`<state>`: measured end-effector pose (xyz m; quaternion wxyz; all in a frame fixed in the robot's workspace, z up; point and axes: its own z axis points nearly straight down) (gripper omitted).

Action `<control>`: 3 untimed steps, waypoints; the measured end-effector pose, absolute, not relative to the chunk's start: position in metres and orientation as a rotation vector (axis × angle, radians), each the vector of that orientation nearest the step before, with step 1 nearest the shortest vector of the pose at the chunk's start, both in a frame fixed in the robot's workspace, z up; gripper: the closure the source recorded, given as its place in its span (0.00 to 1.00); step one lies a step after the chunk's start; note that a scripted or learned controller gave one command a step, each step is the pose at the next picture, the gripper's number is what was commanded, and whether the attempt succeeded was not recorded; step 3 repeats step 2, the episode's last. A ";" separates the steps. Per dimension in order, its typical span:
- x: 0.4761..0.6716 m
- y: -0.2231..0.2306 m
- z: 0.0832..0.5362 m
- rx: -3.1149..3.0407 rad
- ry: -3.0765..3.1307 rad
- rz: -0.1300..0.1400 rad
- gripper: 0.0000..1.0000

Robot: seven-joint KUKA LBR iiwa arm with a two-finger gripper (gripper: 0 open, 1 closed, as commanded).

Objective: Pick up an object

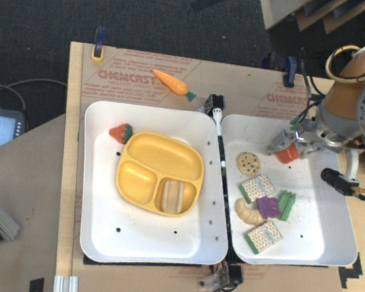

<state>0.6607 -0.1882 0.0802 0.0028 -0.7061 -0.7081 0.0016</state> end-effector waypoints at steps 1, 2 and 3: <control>0.662 -0.189 0.096 -2.220 -2.225 0.000 1.00; 0.665 -0.101 0.175 -2.217 -2.233 -0.008 1.00; 0.665 -0.101 0.175 -2.217 -2.233 -0.008 1.00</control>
